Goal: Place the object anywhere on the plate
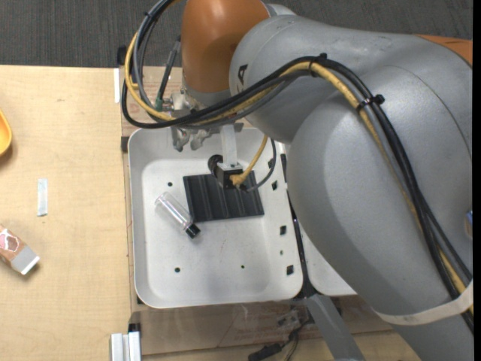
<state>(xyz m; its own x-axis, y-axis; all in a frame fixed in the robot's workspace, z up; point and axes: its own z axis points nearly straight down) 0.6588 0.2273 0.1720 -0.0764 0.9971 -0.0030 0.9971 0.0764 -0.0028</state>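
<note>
Poised over the far edge of the white bin (150,277), my pincer (191,140) hung with nothing that I could see in it. Whether it was spread or pressed together I could not tell, since the wrist blocked the view.

What I took to be the object was a clear tube (175,213) with a black cap. It lay on the bin floor, nearer the near edge than the pincer was and a little toward the side that borders the wooden surface (68,126). Its long axis ran at a slant, with the clear end toward the far corner on that side and the capped end toward the middle of the bin. The cap looked to be touching, or just beside, the near corner of the dark ribbed plate (223,198). That plate lay flat in the middle of the bin, between the pincer and the bin's centre.

I judged the next move to be a short reach toward the near edge, with the grip taken across the tube's slant. Only the plate's corner crowded the capped end.

Out on the surface, well apart from the bin, were an orange thing (4,135), a pale strip (42,198) and a wrapped packet (16,251). None of them stood in the way.
</note>
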